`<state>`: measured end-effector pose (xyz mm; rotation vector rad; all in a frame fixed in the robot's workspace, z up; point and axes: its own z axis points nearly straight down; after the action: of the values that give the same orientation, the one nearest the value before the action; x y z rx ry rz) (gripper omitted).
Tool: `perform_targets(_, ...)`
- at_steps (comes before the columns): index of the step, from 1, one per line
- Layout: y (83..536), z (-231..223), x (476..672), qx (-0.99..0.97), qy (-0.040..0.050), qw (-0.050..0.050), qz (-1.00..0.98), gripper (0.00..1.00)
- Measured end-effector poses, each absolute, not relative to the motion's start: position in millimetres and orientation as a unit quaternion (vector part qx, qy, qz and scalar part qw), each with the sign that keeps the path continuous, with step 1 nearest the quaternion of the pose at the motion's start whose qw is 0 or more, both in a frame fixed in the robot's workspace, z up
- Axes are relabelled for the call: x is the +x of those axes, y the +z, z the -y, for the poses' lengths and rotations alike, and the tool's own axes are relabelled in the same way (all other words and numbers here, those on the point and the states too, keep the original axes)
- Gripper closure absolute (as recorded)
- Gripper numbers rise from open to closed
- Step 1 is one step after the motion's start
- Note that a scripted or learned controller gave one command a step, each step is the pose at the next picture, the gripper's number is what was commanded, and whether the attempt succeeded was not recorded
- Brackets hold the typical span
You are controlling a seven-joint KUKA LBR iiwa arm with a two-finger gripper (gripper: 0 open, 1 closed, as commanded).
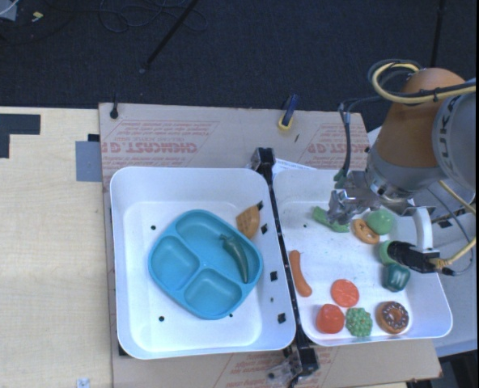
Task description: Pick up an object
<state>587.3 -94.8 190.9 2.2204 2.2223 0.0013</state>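
Note:
My gripper (341, 205) hangs low over the upper left part of the right bin (442, 330). It is right at a flat green pea pod (327, 217), whose right end is hidden under it. Just to its right lie an orange toy piece (365, 232) and a round green piece (379, 221). Lower in the same bin are an orange sausage (300, 273), an orange-red tomato (345, 292), a red round fruit (330, 319), a broccoli floret (358, 322), a chocolate donut (393, 317) and a green bell pepper (396, 277).
The left bin (130, 297) holds a blue divided plate (191, 273) with a green chili (237, 256) on it, and a brown pastry (249, 221) by the divider. A black cable end (409, 255) from the arm reaches over the right bin.

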Motion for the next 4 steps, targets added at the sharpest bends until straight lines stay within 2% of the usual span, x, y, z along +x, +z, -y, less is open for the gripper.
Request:
perform_targets(1,229.6,95.6,587.8,0.707,0.0003,0.000,-0.707,1.00)
perform_targets(2,220.4,51.2,553.2,0.706,-0.0016,-0.003,-0.708,1.00)
perform_targets(3,213.8,1.0,531.8,0.706,-0.0016,-0.003,-0.708,1.00)
perform_targets(4,229.5,-52.5,504.3,0.705,-0.0008,-0.003,-0.709,1.00)
